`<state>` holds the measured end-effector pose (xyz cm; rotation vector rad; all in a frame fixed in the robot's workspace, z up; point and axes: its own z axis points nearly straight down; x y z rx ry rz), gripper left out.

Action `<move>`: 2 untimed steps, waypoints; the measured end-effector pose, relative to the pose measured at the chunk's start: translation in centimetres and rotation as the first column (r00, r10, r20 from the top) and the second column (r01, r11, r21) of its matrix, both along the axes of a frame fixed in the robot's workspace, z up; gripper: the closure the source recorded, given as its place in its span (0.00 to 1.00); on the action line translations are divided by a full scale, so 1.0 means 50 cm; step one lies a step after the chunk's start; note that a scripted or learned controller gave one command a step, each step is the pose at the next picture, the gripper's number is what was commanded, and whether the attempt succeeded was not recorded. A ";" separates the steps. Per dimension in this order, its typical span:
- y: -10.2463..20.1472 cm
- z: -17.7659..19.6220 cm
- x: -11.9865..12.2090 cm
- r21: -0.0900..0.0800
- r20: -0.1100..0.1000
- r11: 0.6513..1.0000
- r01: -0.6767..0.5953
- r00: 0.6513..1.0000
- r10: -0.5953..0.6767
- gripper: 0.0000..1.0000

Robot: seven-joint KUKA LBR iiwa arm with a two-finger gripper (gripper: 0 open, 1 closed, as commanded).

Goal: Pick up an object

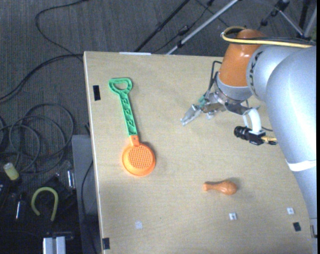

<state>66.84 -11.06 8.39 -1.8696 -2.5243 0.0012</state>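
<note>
Camera view: tan tabletop [202, 194]. Grey arm [287, 99] enters from right, jaws [189, 116] low over the surface, slightly spread, pinching nothing. Green-handled orange strainer [133, 136] lies well left. Small orange drumstick-shaped toy [221, 187] lies below the jaws, apart.

Wide bare bench [170, 194] between the green-handled orange strainer [132, 136] at left and the small orange drumstick-shaped toy [221, 187] lower right, the two well apart. Open room around the gripper [190, 115], nothing lying near its tips. Blocked along the right by the bulky grey arm [292, 110]. Loose cables [33, 126] on the floor left of the bench
</note>
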 end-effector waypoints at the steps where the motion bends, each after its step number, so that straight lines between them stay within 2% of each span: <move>1: 0.000 0.000 0.000 0.000 0.000 1.000 0.000 1.000 0.000 0.00; 2: 0.000 0.000 0.000 0.000 0.000 1.000 0.000 1.000 0.000 0.00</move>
